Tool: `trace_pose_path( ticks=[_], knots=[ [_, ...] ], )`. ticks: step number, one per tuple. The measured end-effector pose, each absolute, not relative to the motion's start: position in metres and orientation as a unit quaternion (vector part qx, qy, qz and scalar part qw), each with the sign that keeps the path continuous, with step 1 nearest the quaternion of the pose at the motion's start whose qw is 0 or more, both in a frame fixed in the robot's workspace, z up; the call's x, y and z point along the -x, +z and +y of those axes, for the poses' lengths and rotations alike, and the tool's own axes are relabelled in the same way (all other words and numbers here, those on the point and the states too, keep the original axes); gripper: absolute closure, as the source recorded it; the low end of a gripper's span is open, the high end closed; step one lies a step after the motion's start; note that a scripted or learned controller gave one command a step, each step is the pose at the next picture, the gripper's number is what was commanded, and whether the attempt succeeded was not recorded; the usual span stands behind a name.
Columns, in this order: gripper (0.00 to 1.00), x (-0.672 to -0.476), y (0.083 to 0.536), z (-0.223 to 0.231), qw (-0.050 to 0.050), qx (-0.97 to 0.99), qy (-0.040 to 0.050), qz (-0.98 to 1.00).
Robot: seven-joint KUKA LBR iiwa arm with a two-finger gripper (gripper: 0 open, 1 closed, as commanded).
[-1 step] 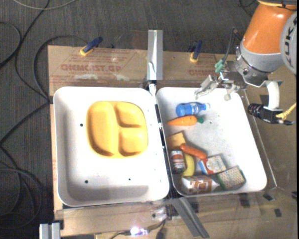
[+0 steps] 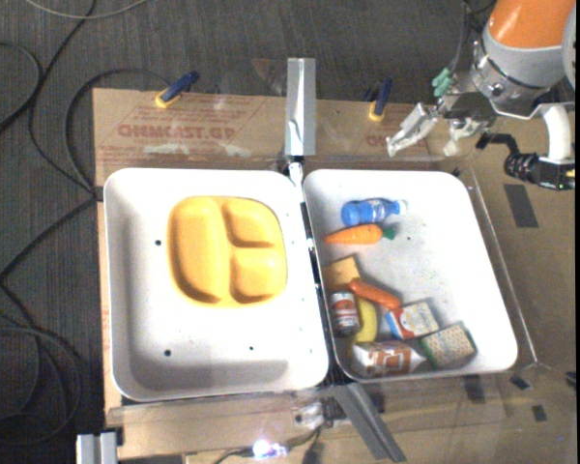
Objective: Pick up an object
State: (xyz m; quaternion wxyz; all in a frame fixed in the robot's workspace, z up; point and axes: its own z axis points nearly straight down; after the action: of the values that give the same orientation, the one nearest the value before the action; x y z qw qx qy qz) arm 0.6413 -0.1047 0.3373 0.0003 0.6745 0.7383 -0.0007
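Observation:
The right bin (image 2: 483,259) holds a blue bottle (image 2: 372,209) and an orange carrot (image 2: 358,235) near its back. A heap at the bin's front has a second carrot (image 2: 375,293), a small can (image 2: 344,312), a yellow piece (image 2: 367,324), a brown box (image 2: 340,271) and several small cartons (image 2: 451,344). My gripper (image 2: 430,135) hangs above the bench just behind the right bin's back rim, right of the bottle. It is open, with nothing between its fingers (image 2: 406,139).
A yellow compartment tray (image 2: 230,249) lies in the left bin (image 2: 135,336). A metal post (image 2: 300,104) stands behind the gap between the bins. Blue and yellow clamps (image 2: 177,87) hold the cardboard backing. Cables run over the floor at left.

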Motion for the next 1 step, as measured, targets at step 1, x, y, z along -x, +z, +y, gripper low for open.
trace_pose_path(
  ticks=[1],
  knots=[
    [0.0, -0.6334, 0.2127, -0.0802, -0.001, -0.605, -0.0005, 0.796]
  ],
)
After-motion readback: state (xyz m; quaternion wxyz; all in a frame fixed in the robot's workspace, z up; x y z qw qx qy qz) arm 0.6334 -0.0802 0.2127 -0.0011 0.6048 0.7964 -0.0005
